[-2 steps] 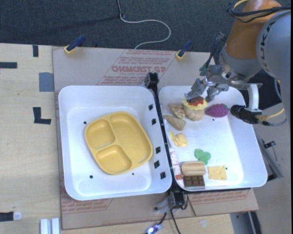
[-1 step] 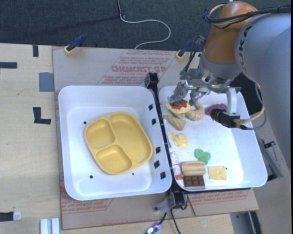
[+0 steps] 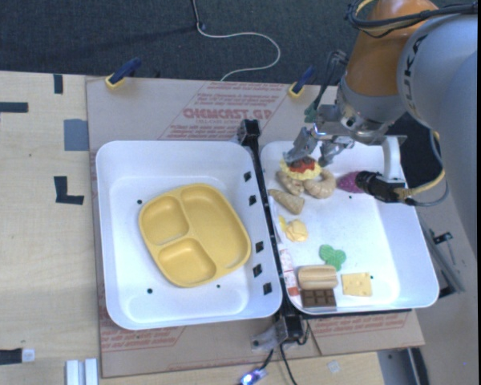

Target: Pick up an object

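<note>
Near right bin [image 3: 401,291] far edge: claw [image 3: 316,149] over toy food [image 3: 306,177].

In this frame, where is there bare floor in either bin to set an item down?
Right bin: bare patch right of the green piece, above the cheese slice. Left bin: strips around the yellow divided plate. Crowded under the gripper, around the toy food pile.
</note>
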